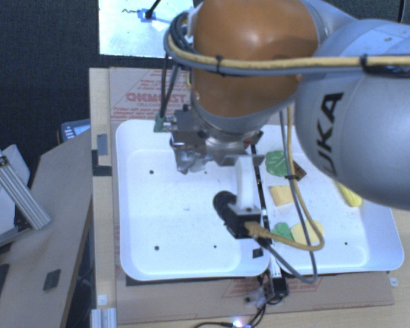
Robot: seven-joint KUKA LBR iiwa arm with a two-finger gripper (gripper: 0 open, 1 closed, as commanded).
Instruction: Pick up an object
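At the near edge of the worktop (pixel 191 299) a bundle of cables (pixel 270 289) lies just in front of the seam between the two white bins. The left bin (pixel 157 251) has a bare floor with a few small dark marks. A yellow cable (pixel 294 244) loops low over the seam, beside a black fitting (pixel 232 214) and a white bracket (pixel 246 183) that hang from the arm. In the right bin (pixel 376 251), close to the seam, a small green piece (pixel 282 230) touches a yellow piece (pixel 306 232); further back lie a pale yellow block (pixel 281 195) and a green leaf-shaped piece (pixel 277 162), and a yellow object (pixel 350 197) shows partly under the arm. The hand (pixel 190 154) hangs over the far part of the left bin, well apart from these objects; whether it is spread or closed cannot be told, and nothing is seen in it. Above it bulk the orange band (pixel 253 43) and grey arm (pixel 369 115). Behind the bins lies printed cardboard (pixel 140 91).
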